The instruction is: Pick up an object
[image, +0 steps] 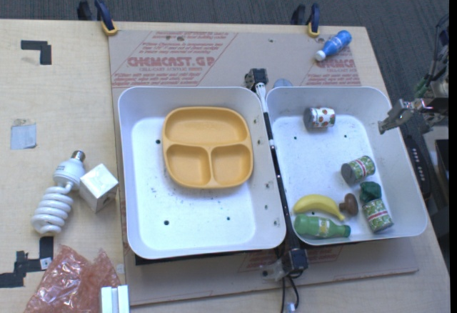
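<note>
Camera view: two shallow white plastic bins side by side.
Left bin (143,219): smooth yellow three-compartment plastic tray (208,146), toward 12 o'clock.
Right bin (285,118): small cylindrical can with red spots (320,117) at 12 o'clock; green-labelled tin (358,169) at centre; curved yellow banana (320,206), glossy green bottle (323,227), second tin (378,215) near 6 o'clock.
Gripper (391,121): thin metal, over the right bin's 3 o'clock rim; jaw spread cannot be told.

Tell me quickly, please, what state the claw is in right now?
Claw: at the right bin's far right rim, nothing visibly held; open or shut cannot be told.
</note>
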`<action>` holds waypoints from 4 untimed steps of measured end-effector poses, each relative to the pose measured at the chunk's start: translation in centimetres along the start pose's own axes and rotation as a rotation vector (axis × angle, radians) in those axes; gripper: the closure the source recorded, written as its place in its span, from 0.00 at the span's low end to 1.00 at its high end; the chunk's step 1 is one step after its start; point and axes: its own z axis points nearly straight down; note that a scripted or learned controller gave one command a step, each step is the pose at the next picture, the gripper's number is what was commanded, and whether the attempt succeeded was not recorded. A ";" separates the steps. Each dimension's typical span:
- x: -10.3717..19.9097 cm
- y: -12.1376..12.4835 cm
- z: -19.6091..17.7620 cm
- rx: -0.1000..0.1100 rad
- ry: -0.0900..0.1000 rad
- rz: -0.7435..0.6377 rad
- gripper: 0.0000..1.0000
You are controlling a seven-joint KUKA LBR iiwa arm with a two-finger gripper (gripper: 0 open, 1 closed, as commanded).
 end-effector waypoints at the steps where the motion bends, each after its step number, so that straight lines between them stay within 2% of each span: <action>1: 2.8 -1.5 17.6 0.000 0.001 0.002 0.00; 2: 2.8 -1.4 16.6 -0.002 0.000 0.004 1.00; 3: 7.2 2.8 10.0 -0.001 0.000 0.000 1.00; 4: 7.9 10.2 5.6 0.000 -0.001 -0.002 1.00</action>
